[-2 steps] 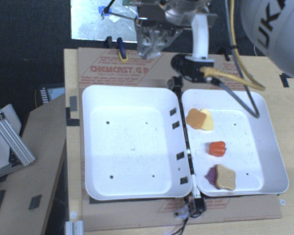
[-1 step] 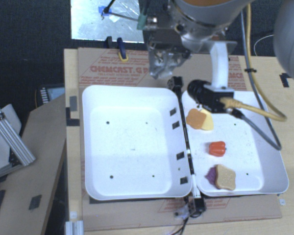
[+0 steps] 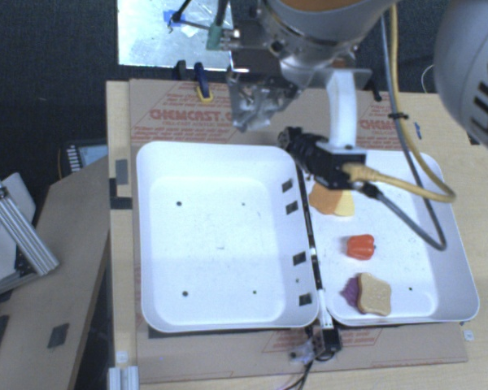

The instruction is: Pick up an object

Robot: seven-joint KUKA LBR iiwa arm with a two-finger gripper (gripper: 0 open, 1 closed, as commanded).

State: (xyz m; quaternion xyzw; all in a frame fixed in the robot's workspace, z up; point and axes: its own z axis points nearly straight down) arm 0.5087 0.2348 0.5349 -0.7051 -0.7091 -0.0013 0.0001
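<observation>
Pepper (image 3: 359, 247) — red, middle of right bin (image 3: 439, 275), long axis lying across the bin. Bread (image 3: 375, 296) nearer, wedge (image 3: 333, 202) farther. Gripper (image 3: 256, 110) — above left bin (image 3: 220, 242) far rim, open or closed unreadable.

The left bin (image 3: 220, 242) and the right bin (image 3: 427, 254), both shallow and white, sit side by side on a brown cardboard sheet (image 3: 179, 114) printed CHEMCAST. A blue clamp (image 3: 201, 80) stands at its far edge.
</observation>
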